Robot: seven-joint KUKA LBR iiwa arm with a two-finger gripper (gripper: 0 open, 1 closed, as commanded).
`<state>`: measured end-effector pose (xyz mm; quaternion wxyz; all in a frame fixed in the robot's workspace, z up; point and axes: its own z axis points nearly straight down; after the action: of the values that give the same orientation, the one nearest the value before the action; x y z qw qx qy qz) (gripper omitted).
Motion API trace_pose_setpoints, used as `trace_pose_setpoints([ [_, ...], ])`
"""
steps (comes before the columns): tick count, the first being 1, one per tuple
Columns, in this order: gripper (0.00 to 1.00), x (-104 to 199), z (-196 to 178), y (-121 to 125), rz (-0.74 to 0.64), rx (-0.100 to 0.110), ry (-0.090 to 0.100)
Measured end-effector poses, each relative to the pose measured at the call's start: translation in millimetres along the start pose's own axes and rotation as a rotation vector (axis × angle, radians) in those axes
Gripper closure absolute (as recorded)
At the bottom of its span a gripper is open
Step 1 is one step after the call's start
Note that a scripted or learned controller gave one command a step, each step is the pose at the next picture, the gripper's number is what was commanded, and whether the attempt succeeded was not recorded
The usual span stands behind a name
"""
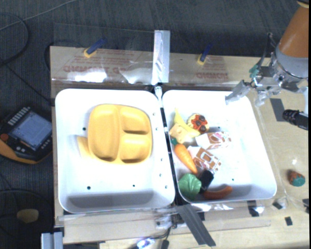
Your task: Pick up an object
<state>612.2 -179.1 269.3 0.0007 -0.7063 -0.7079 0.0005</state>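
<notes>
Two white bins side by side on the surface [295, 154]. Left bin [67, 154]: one yellow divided tray [119, 132], three compartments, upright, roughly centred.

Right bin [249, 144]: one heap of small items against the wall it shares with the left bin. Count, as far as I can separate them:
- 1 carrot [185, 157], lying at a slant mid-heap
- 1 green item [189, 183], below the carrot
- 1 red sausage-like item [217, 192], near the front wall, right of the green item
- 2 red-and-white patterned packets [210, 148], right of the carrot, touching each other
- 1 pale yellow item [179, 128], above the carrot
- 1 dark red-and-orange piece [199, 121], top of the heap, too small to identify
- 1 black item [206, 179] between green item and packets, mostly hidden

Heap items overlap, so edges are hard to trace.

Gripper [237, 93] hangs over the right bin's far right corner, well apart from the heap, nothing between its fingers. Spread or closed: can't tell, it's small and blurred. Arm [295, 35] is cut off by the frame's right edge.

Outside the bins: one small red-and-teal object [296, 178] on the surface right of the right bin; one handheld pendant [22, 135] left of the left bin.
</notes>
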Motion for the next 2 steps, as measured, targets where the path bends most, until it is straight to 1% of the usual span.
trace_pose_setpoints([
  [1,0.0,32,149,-11,-0.012,0.001,-0.001],
  [2,0.0,37,62,-12,-0.049,-0.001,0.0],
])
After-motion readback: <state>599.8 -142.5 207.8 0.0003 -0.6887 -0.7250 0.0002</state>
